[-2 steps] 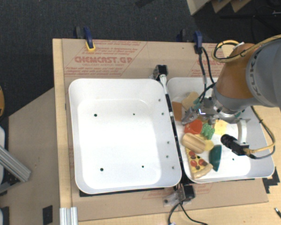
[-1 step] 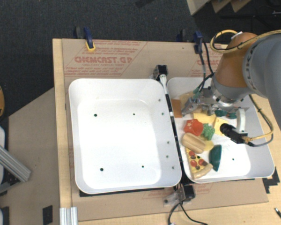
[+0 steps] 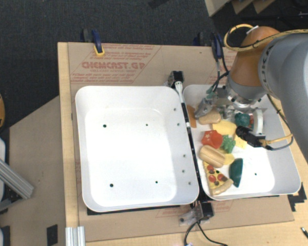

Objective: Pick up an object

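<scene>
Grey arm (image 3: pixel 290 60) low, claw (image 3: pixel 220 106) down

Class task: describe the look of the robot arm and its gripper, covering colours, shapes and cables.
The arm is thick, rounded and grey, with an orange band above the wrist. A yellow cable loops beside the band. The gripper is a compact grey and black metal assembly.

Both shallow bins, the left bin (image 3: pixel 128 147) and the right bin (image 3: pixel 277 178), look like smooth white plastic with a faint sheen. The desk (image 3: pixel 72 137) beneath them is matt brown board, printed in red near its far edge. The toy foods (image 3: pixel 220 152) look like glossy moulded plastic. The arm (image 3: pixel 287 60) has a smooth grey shell with a shiny orange band.
</scene>
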